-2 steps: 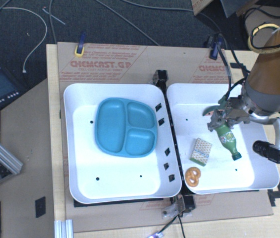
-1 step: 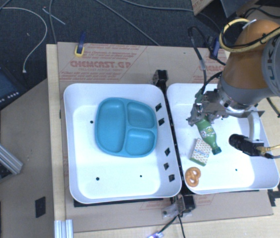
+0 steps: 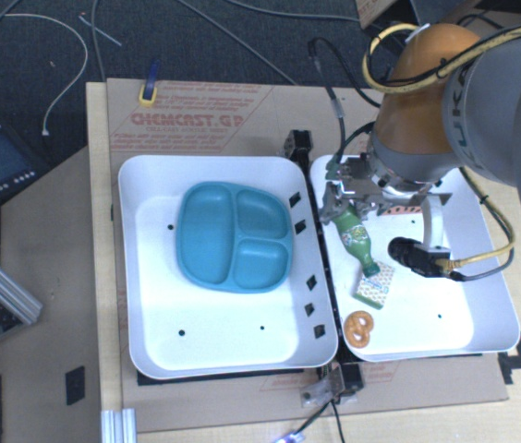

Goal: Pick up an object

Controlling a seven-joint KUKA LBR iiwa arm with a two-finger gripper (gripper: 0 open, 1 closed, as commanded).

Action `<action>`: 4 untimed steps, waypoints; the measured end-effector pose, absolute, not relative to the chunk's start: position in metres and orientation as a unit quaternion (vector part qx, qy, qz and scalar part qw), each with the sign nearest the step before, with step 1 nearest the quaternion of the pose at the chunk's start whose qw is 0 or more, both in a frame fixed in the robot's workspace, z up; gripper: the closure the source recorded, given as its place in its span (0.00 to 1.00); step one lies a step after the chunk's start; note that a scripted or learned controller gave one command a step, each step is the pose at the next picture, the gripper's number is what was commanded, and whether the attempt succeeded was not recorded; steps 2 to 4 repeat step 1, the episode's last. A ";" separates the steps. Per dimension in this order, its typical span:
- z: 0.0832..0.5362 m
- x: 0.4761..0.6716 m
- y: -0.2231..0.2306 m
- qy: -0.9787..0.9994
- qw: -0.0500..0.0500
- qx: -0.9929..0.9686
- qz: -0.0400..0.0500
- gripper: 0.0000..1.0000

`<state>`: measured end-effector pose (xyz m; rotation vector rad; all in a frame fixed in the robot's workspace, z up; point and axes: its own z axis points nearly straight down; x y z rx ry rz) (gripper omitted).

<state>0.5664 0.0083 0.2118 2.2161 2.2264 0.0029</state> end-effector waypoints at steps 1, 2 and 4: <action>0.206 0.586 0.060 0.709 0.000 0.705 0.001 1.00; 0.206 0.586 0.060 0.709 0.000 0.705 0.001 1.00; 0.206 0.586 0.060 0.709 0.000 0.705 0.001 1.00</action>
